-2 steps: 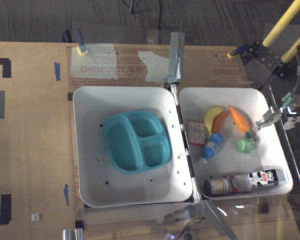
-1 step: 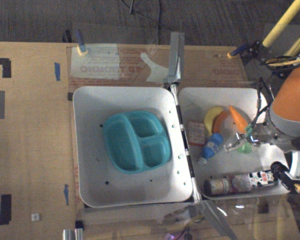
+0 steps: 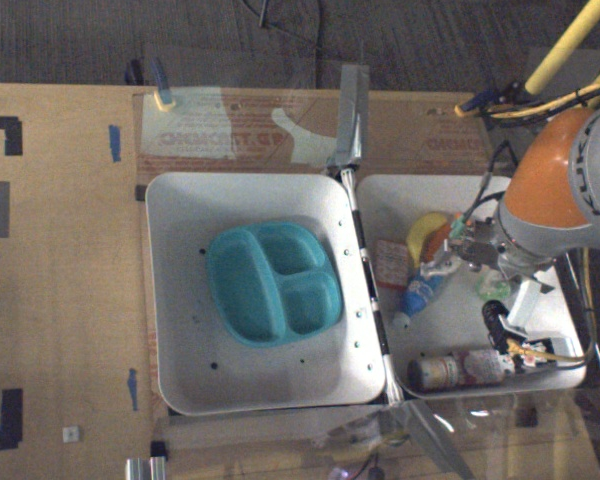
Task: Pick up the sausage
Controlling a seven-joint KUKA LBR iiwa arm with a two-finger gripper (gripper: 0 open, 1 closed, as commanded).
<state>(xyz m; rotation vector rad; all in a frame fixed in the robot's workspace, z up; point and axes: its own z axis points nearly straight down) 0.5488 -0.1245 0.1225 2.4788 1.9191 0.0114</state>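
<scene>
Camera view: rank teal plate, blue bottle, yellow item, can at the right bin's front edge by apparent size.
1. Teal plate, by far the largest.
2. Can.
3. Blue bottle and yellow item: look about alike; the yellow item is partly hidden by the arm's wrist, so I won't rank them.

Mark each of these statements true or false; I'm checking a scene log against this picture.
1. The teal divided plate lies in the left bin. True.
2. The plate has two compartments. False: it has three.
3. The arm reaches over the right bin. True.
4. The can lies in the left bin. False: it lies at the right bin's near edge.
5. The yellow object is in the right bin. True.
</scene>
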